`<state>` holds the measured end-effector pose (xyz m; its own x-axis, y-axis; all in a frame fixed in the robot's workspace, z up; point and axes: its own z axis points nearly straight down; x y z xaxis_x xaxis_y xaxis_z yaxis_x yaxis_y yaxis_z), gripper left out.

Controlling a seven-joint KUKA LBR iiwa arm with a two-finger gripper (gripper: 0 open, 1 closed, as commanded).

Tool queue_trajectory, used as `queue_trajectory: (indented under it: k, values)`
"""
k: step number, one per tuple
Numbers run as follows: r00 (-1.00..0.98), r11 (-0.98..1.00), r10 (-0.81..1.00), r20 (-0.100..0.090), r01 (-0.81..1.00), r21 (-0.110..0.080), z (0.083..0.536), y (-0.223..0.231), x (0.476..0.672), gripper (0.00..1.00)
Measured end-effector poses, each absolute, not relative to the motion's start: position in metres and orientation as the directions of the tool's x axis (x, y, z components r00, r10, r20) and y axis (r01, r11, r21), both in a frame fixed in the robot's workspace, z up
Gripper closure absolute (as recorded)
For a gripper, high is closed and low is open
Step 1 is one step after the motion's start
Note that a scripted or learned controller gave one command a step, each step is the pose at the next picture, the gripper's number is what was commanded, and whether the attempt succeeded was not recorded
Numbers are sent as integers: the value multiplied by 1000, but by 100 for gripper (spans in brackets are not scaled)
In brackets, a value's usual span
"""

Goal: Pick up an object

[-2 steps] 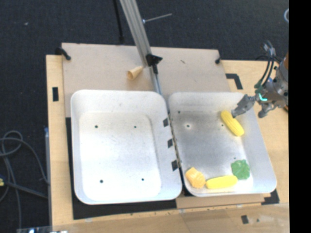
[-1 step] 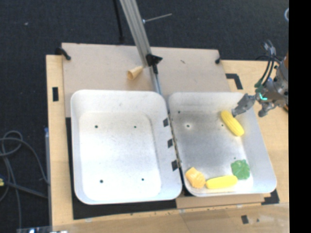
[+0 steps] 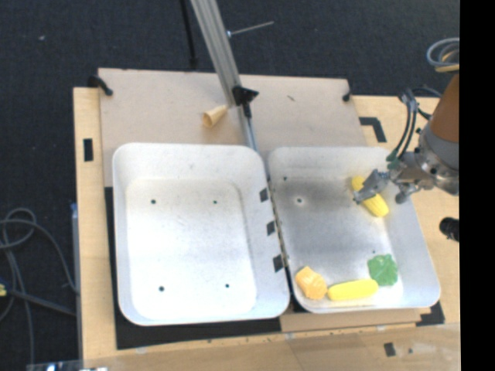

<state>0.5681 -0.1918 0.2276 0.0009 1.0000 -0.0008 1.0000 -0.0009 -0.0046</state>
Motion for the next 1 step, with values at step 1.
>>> queue_trajectory:
  k: [1]
  values:
    - [3,-3,1000,-2,1000,-3,183,-197,573,0]
